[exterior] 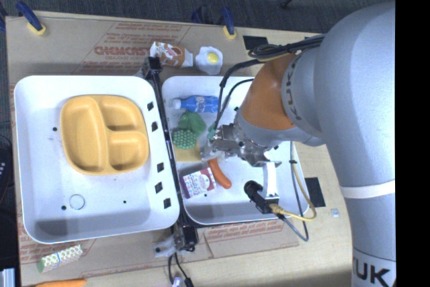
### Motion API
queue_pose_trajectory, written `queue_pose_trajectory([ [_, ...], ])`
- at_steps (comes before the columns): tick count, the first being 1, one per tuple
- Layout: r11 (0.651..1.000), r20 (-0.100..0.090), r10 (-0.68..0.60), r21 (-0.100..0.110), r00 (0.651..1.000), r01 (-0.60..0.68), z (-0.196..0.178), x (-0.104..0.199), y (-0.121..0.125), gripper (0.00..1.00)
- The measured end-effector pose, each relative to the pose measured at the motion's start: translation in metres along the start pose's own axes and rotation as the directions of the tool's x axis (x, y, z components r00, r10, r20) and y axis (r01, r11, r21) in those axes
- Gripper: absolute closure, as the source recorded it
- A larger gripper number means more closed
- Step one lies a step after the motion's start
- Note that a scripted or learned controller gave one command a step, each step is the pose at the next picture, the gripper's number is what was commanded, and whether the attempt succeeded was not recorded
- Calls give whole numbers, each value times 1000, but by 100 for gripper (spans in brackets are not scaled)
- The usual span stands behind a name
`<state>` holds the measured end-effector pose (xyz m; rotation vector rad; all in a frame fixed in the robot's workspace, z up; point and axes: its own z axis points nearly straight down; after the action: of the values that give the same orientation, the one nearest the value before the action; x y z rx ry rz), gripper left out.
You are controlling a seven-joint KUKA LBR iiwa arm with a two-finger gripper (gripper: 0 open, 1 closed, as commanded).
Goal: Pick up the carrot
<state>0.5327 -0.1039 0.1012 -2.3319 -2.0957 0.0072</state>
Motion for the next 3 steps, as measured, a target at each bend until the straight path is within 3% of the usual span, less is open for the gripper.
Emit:
queue_pose_trajectory([
  [1, 998, 1, -66, -6, 998, 66, -135, -1, -33, 100],
  [2, 999, 0, -49, -2, 999, 49, -144, 25, -46, 100],
  [3, 979, 1, -202, -3, 979, 202, -128, 79, -66, 100],
])
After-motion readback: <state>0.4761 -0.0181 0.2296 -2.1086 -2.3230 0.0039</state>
